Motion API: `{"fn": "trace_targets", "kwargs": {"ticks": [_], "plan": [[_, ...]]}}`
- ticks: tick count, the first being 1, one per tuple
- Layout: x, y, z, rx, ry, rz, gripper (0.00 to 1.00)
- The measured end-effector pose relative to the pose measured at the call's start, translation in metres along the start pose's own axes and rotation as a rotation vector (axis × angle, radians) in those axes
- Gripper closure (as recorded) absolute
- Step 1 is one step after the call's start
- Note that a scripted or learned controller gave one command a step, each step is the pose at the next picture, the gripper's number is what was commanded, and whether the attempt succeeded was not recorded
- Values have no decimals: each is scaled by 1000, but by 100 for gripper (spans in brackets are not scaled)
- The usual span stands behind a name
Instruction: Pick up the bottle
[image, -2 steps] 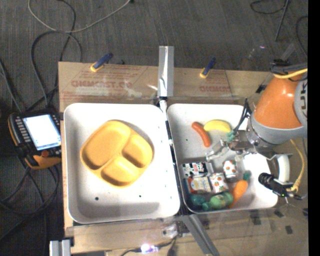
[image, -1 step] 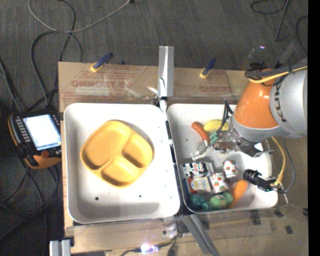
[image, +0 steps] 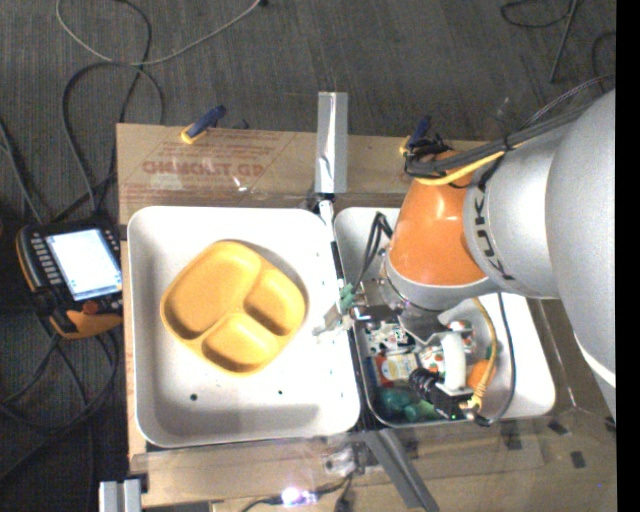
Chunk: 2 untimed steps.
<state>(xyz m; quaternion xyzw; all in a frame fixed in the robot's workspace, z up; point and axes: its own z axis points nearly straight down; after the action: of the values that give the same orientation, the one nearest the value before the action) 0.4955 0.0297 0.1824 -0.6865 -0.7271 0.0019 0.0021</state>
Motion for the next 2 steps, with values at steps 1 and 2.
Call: {"fn": "trace_targets", "kwargs": {"ticks": [1,2], "plan": [[-74,72,-1,-2,-3,86,0],[2,84,0,-1,-1,101,0]]}}
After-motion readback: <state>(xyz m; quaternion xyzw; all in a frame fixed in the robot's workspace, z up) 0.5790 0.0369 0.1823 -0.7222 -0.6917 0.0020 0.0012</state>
